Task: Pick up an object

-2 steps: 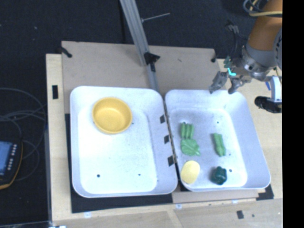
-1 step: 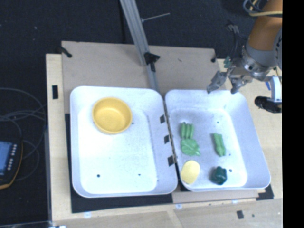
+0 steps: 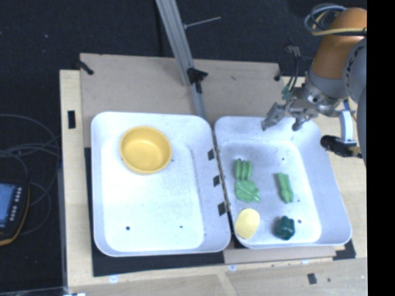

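**Gripper hovering open over the right bin's far edge**

Here we are looking down on the bench (image 3: 142,73), starting at the left, where the left bin (image 3: 148,227) is lying flat with its rim touching that of its neighbour. A yellow bowl (image 3: 145,149) is sitting upright in the far left part of that bin, well apart from everything else. A grey metal rail (image 3: 176,32) is slanting down from the top of the view toward the seam between the two bins.

Moving right, we are seeing the right bin (image 3: 308,165) holding five small things. Nearest the seam, a ribbed green piece (image 3: 242,169) is lying just beyond a leafy green piece (image 3: 247,192), the two almost touching. Just nearer to us than those, a pale yellow lemon-like object (image 3: 247,223) is resting close to the bin's near wall. Further right, a slim green pod-like piece (image 3: 284,187) is lying on its own, and a dark green object (image 3: 284,227) is sitting near the front right corner, beside the yellow one but apart from it.

At the far right, the arm is reaching in, and its gripper (image 3: 284,121) is hanging over the far edge of the right bin with its two fingers spread apart and nothing between them, well away from all five things
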Robot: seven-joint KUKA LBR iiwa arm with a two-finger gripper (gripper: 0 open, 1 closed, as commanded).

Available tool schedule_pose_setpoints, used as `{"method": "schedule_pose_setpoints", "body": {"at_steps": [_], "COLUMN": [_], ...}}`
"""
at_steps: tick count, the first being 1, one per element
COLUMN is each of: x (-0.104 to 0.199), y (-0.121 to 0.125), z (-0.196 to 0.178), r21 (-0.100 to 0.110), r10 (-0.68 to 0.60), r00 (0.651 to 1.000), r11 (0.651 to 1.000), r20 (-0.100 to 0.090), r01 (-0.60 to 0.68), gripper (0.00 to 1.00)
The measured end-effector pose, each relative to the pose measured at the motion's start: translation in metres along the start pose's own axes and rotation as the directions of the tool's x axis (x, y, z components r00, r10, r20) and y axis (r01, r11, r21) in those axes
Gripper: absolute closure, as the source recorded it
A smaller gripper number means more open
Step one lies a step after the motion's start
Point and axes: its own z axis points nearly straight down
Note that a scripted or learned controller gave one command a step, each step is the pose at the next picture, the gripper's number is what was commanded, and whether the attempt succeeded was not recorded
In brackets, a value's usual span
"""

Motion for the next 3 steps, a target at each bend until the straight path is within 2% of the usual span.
{"method": "schedule_pose_setpoints", "body": {"at_steps": [1, 2, 3], "x": [0.006, 0.006, 0.005], "y": [0.006, 0.006, 0.007], "z": [0.056, 0.091, 0.077], "r21": [0.001, -0.001, -0.005], "r10": [0.0, 0.0, -0.001], "r00": [1.0, 1.0, 1.0], "r11": [1.0, 1.0, 1.0], "r20": [0.0, 0.0, 0.002], "r01": [0.0, 0.0, 0.001], "gripper": [0.0, 0.0, 1.0]}}
